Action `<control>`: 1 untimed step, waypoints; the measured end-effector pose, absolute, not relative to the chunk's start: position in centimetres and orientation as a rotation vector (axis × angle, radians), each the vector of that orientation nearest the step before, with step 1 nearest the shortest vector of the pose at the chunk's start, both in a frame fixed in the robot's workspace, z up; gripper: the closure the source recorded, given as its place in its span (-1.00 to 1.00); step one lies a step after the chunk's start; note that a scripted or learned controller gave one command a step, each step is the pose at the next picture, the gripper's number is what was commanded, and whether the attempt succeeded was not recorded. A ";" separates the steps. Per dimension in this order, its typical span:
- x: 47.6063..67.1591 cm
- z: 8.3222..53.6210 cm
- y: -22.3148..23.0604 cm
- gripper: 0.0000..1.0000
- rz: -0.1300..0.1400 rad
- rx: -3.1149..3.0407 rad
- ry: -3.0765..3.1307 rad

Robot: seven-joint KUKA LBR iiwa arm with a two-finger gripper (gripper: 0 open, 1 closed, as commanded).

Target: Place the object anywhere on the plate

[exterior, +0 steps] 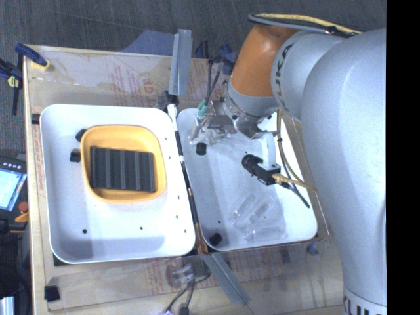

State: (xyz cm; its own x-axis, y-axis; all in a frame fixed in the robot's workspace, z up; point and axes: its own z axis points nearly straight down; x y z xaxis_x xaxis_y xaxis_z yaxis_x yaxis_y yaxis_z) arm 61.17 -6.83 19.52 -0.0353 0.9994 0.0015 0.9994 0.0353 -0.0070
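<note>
Your gripper (200, 131) sits low over the far left corner of the right shallow white bin (226, 192), just inside that bin's far rim and close beside the wall it shares with its neighbour; whether it is spread or pressed together you cannot tell, since the metal parts at the wrist blur together there, and nothing can be seen pinched in it. Your grey arm with its orange band (262, 61) comes in from the right and covers the far right part of that bin and much of the bench beyond it. A black cable piece (259, 169) hangs from the arm over the middle of the right bin. A clear plastic object (254, 215), hard to make out against the white floor, lies in the near right part of the right bin, well apart from the gripper; the floor between them is bare. A small dark item (216, 239) rests in the near left corner of the same bin, close to the rim. The yellow rounded plate (125, 136) with a dark ribbed insert lies in the left shallow white bin (105, 238), toward its far side; white floor shows along its near side and right side, while its far and left edges run close to the bin wall.
</note>
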 end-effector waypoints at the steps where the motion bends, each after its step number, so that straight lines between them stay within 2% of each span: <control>1: 60.6 19.2 -2.0 1.00 0.006 -1.857 -2.526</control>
State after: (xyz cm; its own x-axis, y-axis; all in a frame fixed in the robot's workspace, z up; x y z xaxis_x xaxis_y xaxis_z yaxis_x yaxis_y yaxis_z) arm 60.57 -1.95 19.23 -0.2982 0.9545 0.0024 0.9545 0.2983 -0.0068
